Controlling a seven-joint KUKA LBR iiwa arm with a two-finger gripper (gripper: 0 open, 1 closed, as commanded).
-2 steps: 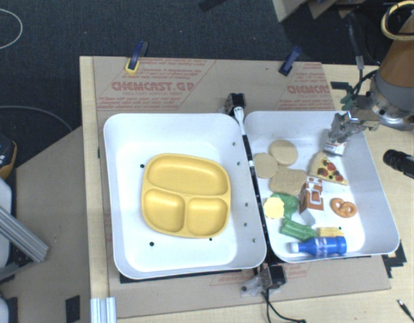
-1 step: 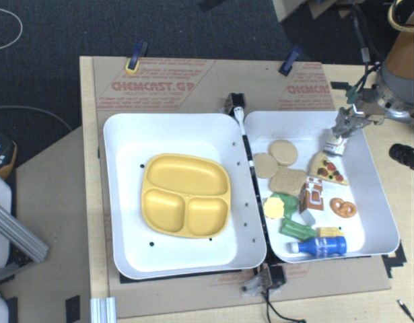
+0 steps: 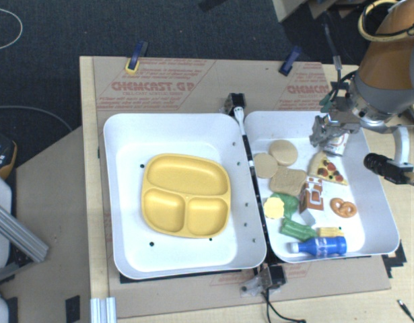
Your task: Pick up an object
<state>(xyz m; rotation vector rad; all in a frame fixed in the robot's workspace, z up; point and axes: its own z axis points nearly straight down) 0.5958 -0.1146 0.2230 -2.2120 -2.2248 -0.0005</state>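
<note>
The gripper [image 3: 330, 134] hangs over the right bin [image 3: 375, 207], just above the pizza slice [image 3: 327, 169]; I cannot tell its state. The yellow tray [image 3: 186, 195] lies in the left bin [image 3: 126, 200].

The two white bins [image 3: 119, 180] are looking like smooth, slightly glossy plastic, catching soft light along their rims. The yellow divided tray [image 3: 186, 194] in the left bin is showing a smooth, satiny plastic sheen. The bench top [image 3: 193, 86] under the bins is appearing as matt brown paper with red printing. In the right bin, the blue bottle [image 3: 321, 247] near the front edge is gleaming like glossy plastic, while the round tan pieces [image 3: 283, 152] are looking matt. The gripper [image 3: 328, 134] is glinting like bare metal.
</note>
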